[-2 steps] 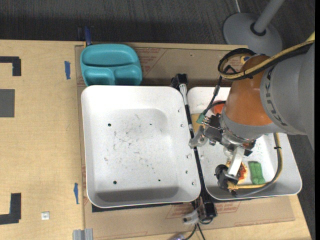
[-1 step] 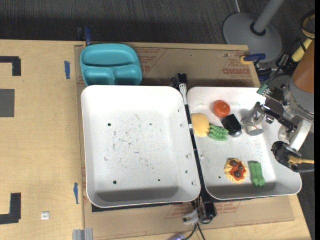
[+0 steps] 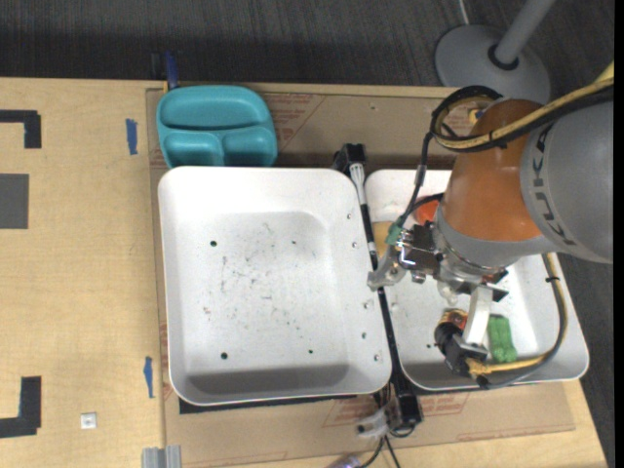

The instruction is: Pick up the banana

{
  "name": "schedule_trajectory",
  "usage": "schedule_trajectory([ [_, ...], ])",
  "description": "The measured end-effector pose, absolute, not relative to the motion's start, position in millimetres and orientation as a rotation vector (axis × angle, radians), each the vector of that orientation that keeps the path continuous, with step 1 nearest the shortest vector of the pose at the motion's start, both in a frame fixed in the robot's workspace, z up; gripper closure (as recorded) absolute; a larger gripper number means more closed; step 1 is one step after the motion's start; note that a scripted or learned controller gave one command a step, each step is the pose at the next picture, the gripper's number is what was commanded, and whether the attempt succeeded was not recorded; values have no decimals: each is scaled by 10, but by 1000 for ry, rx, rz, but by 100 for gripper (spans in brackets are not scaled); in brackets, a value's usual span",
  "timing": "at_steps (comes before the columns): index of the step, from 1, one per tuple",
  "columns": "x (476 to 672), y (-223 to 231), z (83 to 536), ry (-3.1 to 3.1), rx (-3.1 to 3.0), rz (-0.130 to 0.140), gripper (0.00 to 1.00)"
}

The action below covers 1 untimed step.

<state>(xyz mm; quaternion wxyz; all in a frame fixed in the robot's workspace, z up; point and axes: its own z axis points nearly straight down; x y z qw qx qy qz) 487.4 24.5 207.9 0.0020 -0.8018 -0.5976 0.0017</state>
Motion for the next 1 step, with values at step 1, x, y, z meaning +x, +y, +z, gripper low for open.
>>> schedule_trajectory([
  [1,4785,917,1841,-2003,-2415,5,0],
])
